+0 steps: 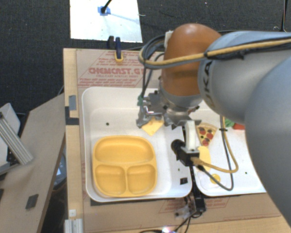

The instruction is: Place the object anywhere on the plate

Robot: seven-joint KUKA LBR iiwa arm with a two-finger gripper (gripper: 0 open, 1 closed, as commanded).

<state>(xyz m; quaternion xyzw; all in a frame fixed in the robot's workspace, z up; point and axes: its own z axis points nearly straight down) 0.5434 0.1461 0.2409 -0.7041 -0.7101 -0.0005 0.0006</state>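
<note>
A yellow three-compartment plate [124, 165] lies at the front of the left bin [98, 103]. My gripper [149, 121] hangs over that bin, just beyond the plate's far right corner, with the orange-banded wrist above it. A small pale yellow wedge [153, 127] sits between its fingertips, and the fingers are shut on it. The wedge is beyond the plate's rim, not over a compartment. I cannot see whether it touches the bin floor.
The right bin [242, 181] holds a toy pizza slice [206, 133], a yellow piece [204, 155] and a green and red item [231, 125]. The arm's body covers most of that bin. Cables loop across the divider between the bins.
</note>
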